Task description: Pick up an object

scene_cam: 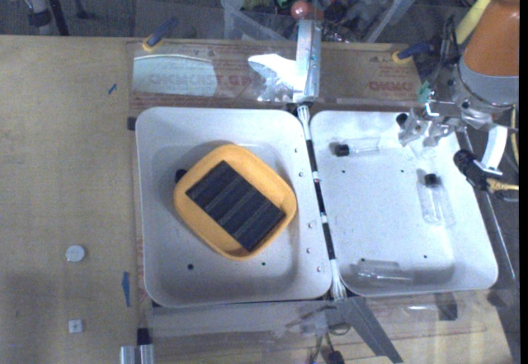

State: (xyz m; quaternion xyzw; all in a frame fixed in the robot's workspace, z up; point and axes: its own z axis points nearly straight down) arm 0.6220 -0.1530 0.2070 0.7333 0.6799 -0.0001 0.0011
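In the left bin (148, 189) lies a big yellow tray (235, 201); it sits near the middle of that bin, turned a bit on a slant; it is yellow all round the edge, with soft round corners, and it has a dark ridged panel (233, 204) set in its top. It looks like hard plastic; I think it is stiff and would not bend or squash; it looks light for how big it is, though I am only guessing. The top looks smooth and may be a bit slippery. It is wide and flat, so I think two small fingers could not go round the whole of it; the best place to take hold is most likely the yellow rim, at one thin edge, where the fingers can pinch from above and below or from each side; a grip there might tip the tray.

In the right bin (462, 271) there are small see-through tubes; one with a dark cap (355, 147) lies near the top left of that bin; another with a dark end (431, 197) lies on the right side; one more clear tube (384, 272) lies near the bottom edge. They look light, hard, smooth and round, so they may roll or slip.

The gripper (419, 130) hangs over the top right of the right bin, well apart from the yellow tray; I cannot tell if it is wide or narrow, and I see nothing held in it.
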